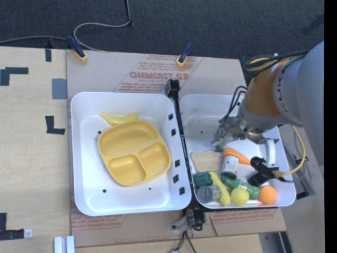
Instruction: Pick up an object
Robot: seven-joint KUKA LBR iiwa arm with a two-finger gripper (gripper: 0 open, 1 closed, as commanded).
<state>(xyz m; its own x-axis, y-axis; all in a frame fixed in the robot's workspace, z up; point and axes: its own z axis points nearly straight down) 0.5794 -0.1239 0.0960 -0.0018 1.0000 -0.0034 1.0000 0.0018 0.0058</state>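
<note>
My gripper (224,135) hangs low in the right bin (202,109), over its bare white floor near the middle. Just in front of it lie an orange carrot (237,154) and a small white bottle (229,166). A beige flat slab (205,161) lies front-left of the gripper. Along the bin's front edge are a dark green piece (202,179), a yellow corn cob (221,188), a lemon (239,196) and an orange ball (267,194). I see nothing held in the gripper.
The left bin (84,157) holds a yellow divided plate (134,153) with a yellow banana-like piece (118,118) behind it. A black divider (178,136) runs between the bins. Cardboard and two yellow clamps (184,56) lie behind them.
</note>
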